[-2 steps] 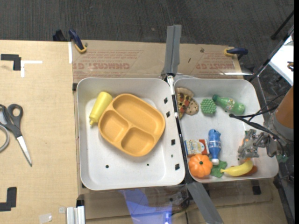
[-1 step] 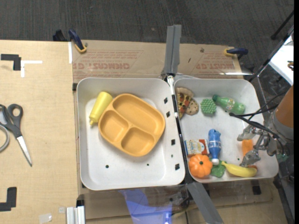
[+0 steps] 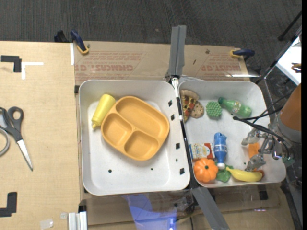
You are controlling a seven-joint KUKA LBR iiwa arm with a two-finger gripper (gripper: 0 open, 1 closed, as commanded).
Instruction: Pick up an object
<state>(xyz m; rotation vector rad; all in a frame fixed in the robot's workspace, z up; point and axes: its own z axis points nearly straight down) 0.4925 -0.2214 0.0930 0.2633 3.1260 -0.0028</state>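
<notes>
The scissors point(image 3: 14, 131) lie far left of the orange plate point(image 3: 135, 127). A yellow bottle point(image 3: 102, 110) touches the plate's left side. Right of the plate are a pumpkin point(image 3: 206, 170), then a banana point(image 3: 246, 175). The gripper point(image 3: 258, 153) hangs just above the banana, fingers apart, holding nothing.

Grey-handled scissors point(image 3: 17, 133) lie on the wooden bench point(image 3: 38, 176), left of the cardboard sheet point(image 3: 124, 61).

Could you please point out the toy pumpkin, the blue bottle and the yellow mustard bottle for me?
toy pumpkin point(image 3: 205, 171), camera view, on its orange body.
blue bottle point(image 3: 219, 146), camera view, on the middle of its body.
yellow mustard bottle point(image 3: 102, 108), camera view, on its body beside the tray.
</notes>
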